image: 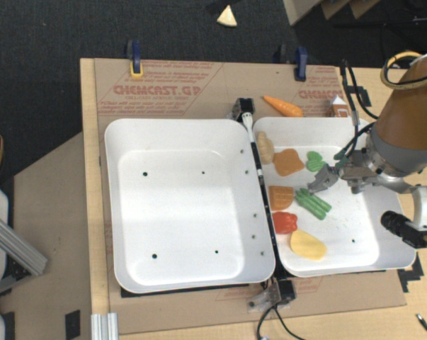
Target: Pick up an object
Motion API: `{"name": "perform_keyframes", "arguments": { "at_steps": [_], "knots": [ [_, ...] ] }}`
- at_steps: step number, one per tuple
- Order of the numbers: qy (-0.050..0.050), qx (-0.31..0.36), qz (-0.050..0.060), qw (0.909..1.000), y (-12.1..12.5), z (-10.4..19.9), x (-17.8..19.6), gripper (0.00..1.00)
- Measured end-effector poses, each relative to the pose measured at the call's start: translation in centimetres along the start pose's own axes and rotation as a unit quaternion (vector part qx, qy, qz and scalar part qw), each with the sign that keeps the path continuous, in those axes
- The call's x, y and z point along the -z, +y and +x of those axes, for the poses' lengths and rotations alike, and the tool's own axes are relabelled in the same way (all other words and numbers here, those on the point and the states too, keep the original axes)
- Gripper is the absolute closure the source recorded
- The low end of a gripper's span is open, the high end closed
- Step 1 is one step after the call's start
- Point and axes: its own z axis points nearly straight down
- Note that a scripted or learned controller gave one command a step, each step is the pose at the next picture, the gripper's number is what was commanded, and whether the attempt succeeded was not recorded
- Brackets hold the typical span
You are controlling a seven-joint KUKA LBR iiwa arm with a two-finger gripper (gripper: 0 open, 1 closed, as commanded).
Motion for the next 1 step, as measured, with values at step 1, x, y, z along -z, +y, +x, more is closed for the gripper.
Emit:
{"name": "perform_keyframes", "arguments": {
  "at_steps": [1],
  "knots": [
    [0.001,0.0,0.005,1.0,-1.24,0.92,-8.82,0.0]
  ]
}}
